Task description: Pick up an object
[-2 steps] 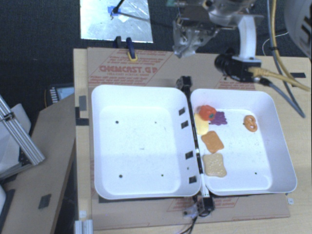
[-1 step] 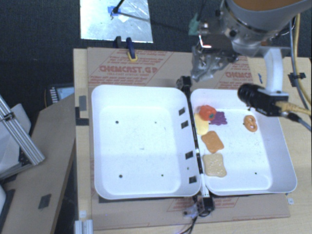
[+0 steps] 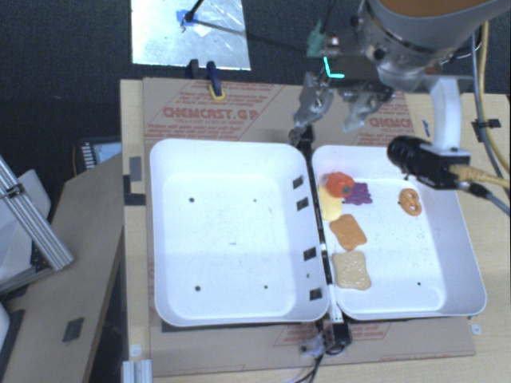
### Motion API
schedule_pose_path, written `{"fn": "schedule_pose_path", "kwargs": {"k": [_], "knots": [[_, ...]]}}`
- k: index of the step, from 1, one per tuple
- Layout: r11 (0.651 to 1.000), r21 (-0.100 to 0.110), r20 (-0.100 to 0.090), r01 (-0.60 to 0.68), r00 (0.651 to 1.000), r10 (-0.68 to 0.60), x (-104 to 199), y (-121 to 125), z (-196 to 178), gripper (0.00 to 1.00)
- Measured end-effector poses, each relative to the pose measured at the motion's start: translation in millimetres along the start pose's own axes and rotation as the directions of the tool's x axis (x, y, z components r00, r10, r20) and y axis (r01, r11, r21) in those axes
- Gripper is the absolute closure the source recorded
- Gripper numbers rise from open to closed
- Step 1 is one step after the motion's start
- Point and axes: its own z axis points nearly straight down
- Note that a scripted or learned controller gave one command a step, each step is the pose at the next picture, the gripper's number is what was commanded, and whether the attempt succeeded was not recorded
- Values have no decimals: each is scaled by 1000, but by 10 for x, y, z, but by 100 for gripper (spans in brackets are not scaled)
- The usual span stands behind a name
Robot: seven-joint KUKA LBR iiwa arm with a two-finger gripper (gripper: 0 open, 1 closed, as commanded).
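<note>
My gripper (image 3: 333,112) hangs high above the back edge of the bins, its two fingers (image 3: 308,110) spread apart with nothing between them. Below it, in the right bin (image 3: 447,294), lie several toy foods along the left side: a red tomato (image 3: 339,183), a purple piece (image 3: 359,193), a yellow piece (image 3: 329,205), an orange cracker-like slab (image 3: 348,231) and a pale bread slice (image 3: 352,270). A small pretzel (image 3: 410,202) rests farther right in the same bin.
The left bin (image 3: 231,230) stands beside the right one, joined by a black clipped divider (image 3: 318,230). A black camera mount (image 3: 423,162) with cables juts over the right bin's back right. A shiny metal sheet (image 3: 192,22) lies behind the bench.
</note>
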Motion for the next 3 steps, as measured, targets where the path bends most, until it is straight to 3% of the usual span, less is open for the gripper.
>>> {"fn": "schedule_pose_path", "kwargs": {"k": [1, 2, 3], "knots": [[1000, -2, -1, 4, 1000, -4, 2, 4, -111, 100], [1000, 14, 4, 6, 1000, -6, 853, -167, 2083, 100], [1000, 16, 7, -2, 1000, 2, 844, -226, 3724, 100]]}}
